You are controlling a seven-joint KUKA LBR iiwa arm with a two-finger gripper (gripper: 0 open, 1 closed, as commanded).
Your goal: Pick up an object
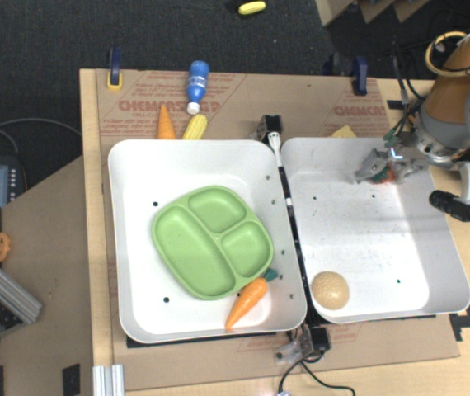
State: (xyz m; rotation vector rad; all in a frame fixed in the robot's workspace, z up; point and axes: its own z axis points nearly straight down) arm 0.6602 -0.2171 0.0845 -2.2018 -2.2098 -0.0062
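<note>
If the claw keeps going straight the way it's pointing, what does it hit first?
Probably the bare floor of the right shallow white bin: the claw points down and leftward with nothing under it, though depth is hard to judge.

Two bins sit side by side on the bench (95, 221). In the left bin (128, 172) a divided plate (210, 242) lies at the middle, with a carrot (246, 301) touching its near right corner. In the right bin (433, 254) a ball (330, 289) rests in the near left corner. Behind the left bin, along the bench's far edge, lie a bottle (196, 86), a corn cob (195, 126) and a second carrot (165, 123).
</note>
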